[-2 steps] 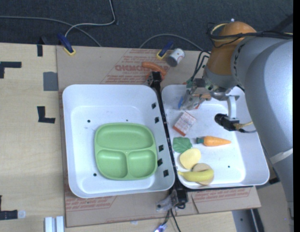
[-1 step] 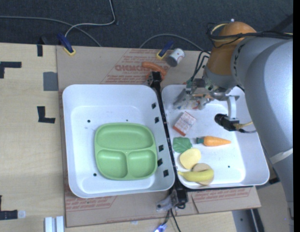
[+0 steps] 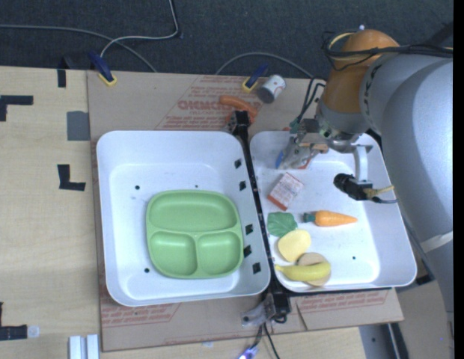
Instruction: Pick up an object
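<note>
My gripper [image 3: 298, 152] hangs low over the far left part of the right bin [image 3: 382, 264]. Just in front of it lies a small red and white packet [image 3: 285, 190]. Nearer the front are a green leaf-like piece [image 3: 281, 223], an orange carrot [image 3: 331, 218], a round yellow piece [image 3: 294, 244], a beige piece [image 3: 314, 259] and a banana [image 3: 305, 274]. I see nothing clearly held in the gripper.
The left bin [image 3: 120, 170] holds a green divided plate [image 3: 194, 232]. The black clips of the wall between the bins [image 3: 251, 193] stand close to the gripper's left. Behind the bins lie an orange tool [image 3: 239, 103] and a small grey cylinder [image 3: 269, 88].
</note>
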Controlling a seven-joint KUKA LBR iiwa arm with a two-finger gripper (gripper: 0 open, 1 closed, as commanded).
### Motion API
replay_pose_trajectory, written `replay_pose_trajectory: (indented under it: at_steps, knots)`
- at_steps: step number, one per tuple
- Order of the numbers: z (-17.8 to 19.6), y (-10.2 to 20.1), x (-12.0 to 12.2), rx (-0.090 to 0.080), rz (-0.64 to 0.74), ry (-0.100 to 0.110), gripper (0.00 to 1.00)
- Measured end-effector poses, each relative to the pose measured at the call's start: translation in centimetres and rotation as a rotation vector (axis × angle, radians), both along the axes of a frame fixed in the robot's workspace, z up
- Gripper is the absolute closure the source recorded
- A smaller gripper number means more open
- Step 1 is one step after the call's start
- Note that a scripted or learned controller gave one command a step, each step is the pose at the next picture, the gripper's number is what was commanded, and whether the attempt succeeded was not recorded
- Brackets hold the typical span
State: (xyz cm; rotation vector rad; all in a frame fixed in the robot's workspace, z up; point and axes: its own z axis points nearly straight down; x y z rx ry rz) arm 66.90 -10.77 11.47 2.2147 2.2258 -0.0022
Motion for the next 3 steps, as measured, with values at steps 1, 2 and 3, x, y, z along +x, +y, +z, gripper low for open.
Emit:
replay_pose_trajectory:
  at_steps: [1,2,3]
  knots:
    - [0.0,0.0,0.0,0.0,0.0,0.0,0.0]
    - [1.0,0.0,0.0,0.0,0.001,0.0,1.0]
    - [1.0,0.0,0.0,0.0,0.001,0.0,0.0]
